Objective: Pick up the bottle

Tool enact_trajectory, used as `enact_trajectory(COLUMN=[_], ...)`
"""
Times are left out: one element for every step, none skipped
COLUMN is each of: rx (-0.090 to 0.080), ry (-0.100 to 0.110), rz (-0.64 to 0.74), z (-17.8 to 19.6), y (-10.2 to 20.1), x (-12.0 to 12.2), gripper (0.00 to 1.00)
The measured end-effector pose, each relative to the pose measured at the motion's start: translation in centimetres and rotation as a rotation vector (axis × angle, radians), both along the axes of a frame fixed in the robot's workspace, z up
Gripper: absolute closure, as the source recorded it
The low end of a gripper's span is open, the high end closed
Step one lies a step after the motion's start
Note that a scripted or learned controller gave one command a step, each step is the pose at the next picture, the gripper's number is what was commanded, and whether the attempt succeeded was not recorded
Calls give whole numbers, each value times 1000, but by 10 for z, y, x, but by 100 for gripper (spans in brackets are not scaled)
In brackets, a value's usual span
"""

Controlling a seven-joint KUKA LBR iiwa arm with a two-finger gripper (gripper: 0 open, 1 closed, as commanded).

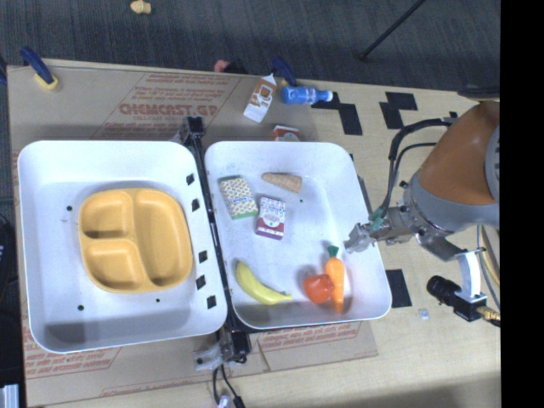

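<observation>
Although the task names a bottle, nearest the camera lie other things: a banana (260, 285), a tomato (318, 288) and a carrot (337, 280) at the near side of the right bin (367, 272). The tool (360, 236) hangs over that bin's right rim, and I cannot tell whether it is spread or pressed together. Further in lie 2 small cartons (253, 204) and a cone-like pastry (282, 181); the left bin (38, 249) holds a yellow divided plate (134, 238). The blue bottle (304, 96) lies on its side on the worktop (110, 100) beyond the right bin, well apart from the tool, beside a small juice box (260, 99). It looks like light, stiff plastic, smooth and apt to roll, so pinching across the middle of its body seems safest. The worktop is cardboard with black tape marks; past it is dark carpet.
</observation>
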State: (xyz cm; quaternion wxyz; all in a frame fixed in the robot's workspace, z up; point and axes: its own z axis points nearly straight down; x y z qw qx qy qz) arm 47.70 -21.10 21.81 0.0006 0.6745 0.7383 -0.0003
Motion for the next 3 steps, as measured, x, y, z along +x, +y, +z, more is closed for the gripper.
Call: enact_trajectory(rx=[4, 2, 2], ry=[6, 2, 2], rz=[-358, -145, -84], z=[-73, -33, 23], y=[0, 7, 2], x=[-1, 0, 0], gripper=[100, 100, 100])
